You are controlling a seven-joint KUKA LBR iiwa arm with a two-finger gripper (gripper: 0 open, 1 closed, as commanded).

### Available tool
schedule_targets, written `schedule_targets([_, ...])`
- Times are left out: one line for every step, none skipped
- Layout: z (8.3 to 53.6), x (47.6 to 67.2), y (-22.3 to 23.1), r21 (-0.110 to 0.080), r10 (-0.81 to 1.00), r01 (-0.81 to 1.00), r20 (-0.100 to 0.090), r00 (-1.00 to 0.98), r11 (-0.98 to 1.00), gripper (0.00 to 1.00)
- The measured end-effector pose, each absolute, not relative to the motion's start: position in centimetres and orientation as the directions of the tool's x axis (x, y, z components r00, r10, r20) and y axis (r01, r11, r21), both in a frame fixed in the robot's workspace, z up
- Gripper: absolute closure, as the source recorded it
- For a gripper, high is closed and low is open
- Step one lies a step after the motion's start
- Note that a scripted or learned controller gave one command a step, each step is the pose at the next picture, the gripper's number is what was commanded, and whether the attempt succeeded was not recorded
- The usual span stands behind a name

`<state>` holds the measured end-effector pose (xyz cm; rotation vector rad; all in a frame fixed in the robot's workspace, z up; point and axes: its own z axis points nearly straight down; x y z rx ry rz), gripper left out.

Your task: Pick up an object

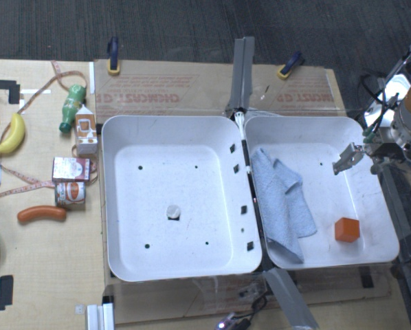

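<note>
Dark carpet behind, cardboard-topped counter (pixel 157 88) carrying two white bins; we also see a banana (pixel 8 136) and a sausage (pixel 42 214) off to the left. Right bin (pixel 315 133) holds a blue-grey cloth (pixel 282 201) and an orange cube (pixel 347 229). Pincer (pixel 348 158) hovers at that bin's right rim, above and well apart from the cube; open or closed, we cannot tell.

Dark carpet floor (pixel 192 12), cardboard-topped bench (pixel 212 88), pale wooden side table (pixel 40 253)
</note>
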<state>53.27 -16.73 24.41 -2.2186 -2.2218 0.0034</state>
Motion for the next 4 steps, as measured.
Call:
schedule_targets([14.9,48.9,-22.2,-0.003,0.996,0.996,0.001,0.094,-0.094,0.0])
schedule_targets([9.0,47.8,-20.8,-0.004,1.0,1.0,0.006,0.021,-0.021,0.0])
schedule_targets([9.9,47.8,-21.1,-0.003,1.0,1.0,0.002,0.027,-0.027,1.0])
schedule_targets([20.4,50.7,-12.7,-0.002,0.998,0.998,-0.001,0.055,-0.055,1.0])
